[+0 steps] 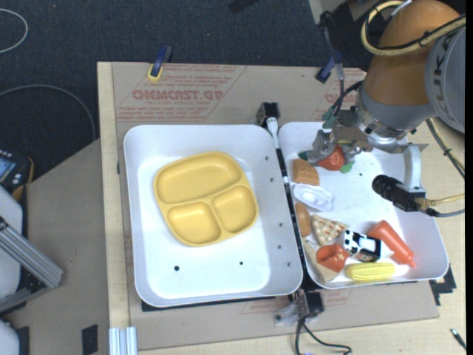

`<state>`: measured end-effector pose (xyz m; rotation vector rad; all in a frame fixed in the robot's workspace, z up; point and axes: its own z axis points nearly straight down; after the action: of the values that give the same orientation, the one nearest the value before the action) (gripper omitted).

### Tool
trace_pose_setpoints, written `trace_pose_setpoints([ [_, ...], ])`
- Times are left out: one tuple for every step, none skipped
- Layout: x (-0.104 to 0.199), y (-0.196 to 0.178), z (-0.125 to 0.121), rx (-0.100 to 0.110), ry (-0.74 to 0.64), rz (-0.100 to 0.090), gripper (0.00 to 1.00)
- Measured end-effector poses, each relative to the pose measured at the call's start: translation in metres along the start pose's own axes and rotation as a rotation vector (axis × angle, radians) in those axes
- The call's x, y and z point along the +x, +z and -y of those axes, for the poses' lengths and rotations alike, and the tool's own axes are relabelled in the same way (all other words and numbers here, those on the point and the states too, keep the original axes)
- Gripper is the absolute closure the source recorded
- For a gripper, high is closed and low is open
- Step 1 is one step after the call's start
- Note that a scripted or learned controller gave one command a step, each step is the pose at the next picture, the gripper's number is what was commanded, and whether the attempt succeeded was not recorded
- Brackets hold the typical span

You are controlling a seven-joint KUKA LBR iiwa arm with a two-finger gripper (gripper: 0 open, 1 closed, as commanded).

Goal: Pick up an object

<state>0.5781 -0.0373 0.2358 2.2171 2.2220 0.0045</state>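
Gripper [330, 148] closing its metal fingers on a small red toy tomato [334, 158] at the far end of the right bin [429, 231].

The tomato, glossy red plastic with a green stem bit, is sitting just above the smooth white floor of the bin, pinched by the fingers. Nearest it is lying a tan bread-like wedge [304, 172], then a clear rounded plastic piece [313, 195], a speckled pizza slice [327, 230], a black-and-white cow figure [362, 245], an orange tapered carrot [392, 242], a second red tomato piece [331, 257] and a bumpy yellow corn cob [371, 271]. In the left bin [148, 198] is resting a yellow three-compartment plate [205, 197] with rounded corners.
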Motion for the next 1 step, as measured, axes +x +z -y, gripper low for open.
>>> trace_pose_setpoints([
  [-0.0044,0.0015,-0.0003,0.002,0.002,0.0,1.0],
])
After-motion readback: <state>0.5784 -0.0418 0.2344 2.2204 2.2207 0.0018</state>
